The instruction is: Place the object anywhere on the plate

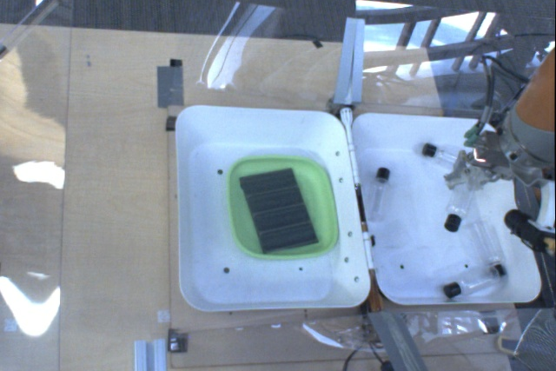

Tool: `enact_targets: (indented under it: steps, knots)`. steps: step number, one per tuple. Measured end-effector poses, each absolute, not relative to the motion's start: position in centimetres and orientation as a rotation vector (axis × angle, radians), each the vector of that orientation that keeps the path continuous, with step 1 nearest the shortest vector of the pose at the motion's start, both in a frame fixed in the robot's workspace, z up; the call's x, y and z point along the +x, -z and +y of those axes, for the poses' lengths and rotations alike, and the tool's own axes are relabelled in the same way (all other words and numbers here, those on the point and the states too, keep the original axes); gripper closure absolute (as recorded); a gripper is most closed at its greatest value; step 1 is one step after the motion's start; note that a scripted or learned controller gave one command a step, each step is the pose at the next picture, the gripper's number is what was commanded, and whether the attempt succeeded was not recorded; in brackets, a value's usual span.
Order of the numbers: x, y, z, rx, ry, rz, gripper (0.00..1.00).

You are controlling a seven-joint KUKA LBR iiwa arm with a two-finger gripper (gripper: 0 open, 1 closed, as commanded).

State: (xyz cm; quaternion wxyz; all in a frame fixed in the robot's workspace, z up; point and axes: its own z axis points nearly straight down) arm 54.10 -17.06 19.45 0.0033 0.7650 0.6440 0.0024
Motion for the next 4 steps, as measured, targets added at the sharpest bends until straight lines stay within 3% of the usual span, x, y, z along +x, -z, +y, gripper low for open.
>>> enact_targets:
  steps: [1,2,3,4]
  knots:
    - [54.1,-19.5,-17.1,2.398,-0.008,2.019,0.0]
    - [50.3,-24.8,-19.3,2.458,-0.007,1.944,0.0]
    - [51.8,-23.7,-19.5,2.418,-0.004,1.996,0.0]
    - [51.8,-23.9,-19.6,2.478,-0.006,1.92,0.0]
